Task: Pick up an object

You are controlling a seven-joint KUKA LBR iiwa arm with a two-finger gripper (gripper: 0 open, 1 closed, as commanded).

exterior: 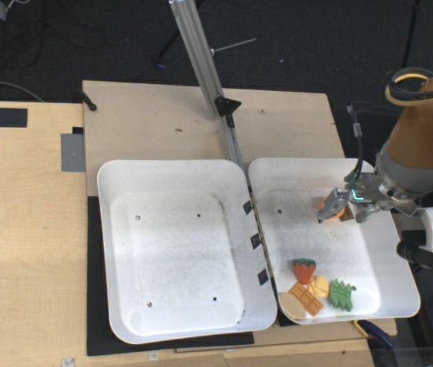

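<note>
My gripper (pixel 341 207) hangs over the upper middle of the right bin (pixel 293 182), reaching in from the right. A small orange object (pixel 331 202) sits between its dark fingers, so it is shut on that piece. Near the bin's front edge lies a cluster of toys. It holds a red strawberry-like piece (pixel 304 268), a tan waffle-patterned block (pixel 305 300), a pale yellow piece (pixel 321 286) and a green leafy piece (pixel 342 294). These lie well below the gripper and apart from it.
The left bin (pixel 125 205) stands beside the right one, with black clips (pixel 255 240) along the shared wall. A slanted aluminium rail (pixel 201 60) rises behind the bins. The arm's orange-banded body (pixel 415 140) fills the right side.
</note>
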